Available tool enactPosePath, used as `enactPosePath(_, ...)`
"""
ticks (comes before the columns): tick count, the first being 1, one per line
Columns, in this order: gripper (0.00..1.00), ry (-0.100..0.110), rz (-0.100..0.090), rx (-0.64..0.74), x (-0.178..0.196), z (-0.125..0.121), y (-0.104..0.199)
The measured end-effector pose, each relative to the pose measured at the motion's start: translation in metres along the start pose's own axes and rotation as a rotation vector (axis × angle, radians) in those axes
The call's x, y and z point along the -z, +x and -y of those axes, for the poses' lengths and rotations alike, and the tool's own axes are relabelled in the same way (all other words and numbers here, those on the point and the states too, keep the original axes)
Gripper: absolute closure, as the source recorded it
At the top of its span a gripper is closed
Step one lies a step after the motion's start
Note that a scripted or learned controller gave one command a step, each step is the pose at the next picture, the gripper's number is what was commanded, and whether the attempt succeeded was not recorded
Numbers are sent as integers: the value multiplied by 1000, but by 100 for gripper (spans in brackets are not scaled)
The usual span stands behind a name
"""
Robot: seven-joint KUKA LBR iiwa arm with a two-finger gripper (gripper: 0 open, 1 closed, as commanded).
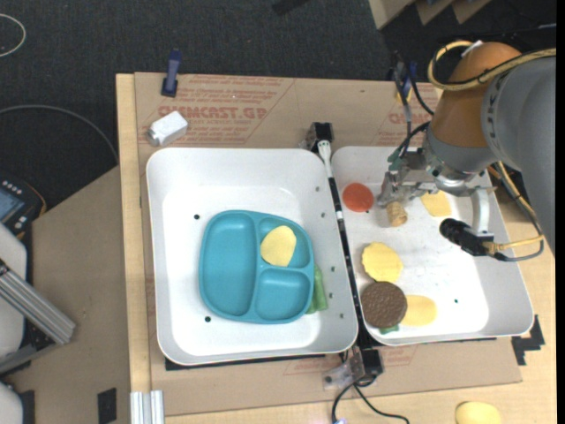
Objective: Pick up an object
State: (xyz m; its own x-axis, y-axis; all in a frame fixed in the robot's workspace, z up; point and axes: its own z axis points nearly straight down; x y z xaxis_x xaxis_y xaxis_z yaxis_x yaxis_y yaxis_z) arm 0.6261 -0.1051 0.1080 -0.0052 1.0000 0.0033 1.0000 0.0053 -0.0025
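— Looking at the gripper (396,194): what is it doing?
— It hangs low in the right bin (494,312), and whether it is open or closed I cannot tell. A small tan piece (397,213) lies right beneath it.
— And around it?
— A red disc (357,198) sits just beside it toward the left bin (172,237); a yellow chip (436,204) is on its other side. Further off lie a yellow slice (381,261) and a brown cookie (384,304).

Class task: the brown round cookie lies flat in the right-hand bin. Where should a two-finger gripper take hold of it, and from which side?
Probably across the rim of the brown cookie, coming straight down: it lies flat, so only its thin edge offers opposing faces.
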Motion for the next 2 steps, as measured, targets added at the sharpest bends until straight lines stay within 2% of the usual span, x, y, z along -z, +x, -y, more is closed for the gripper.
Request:
enactPosePath(1, 100, -11, -1, 5, 82, 24, 93)
enactPosePath(2, 100, -11, 0, 2, 179, 83, 145)
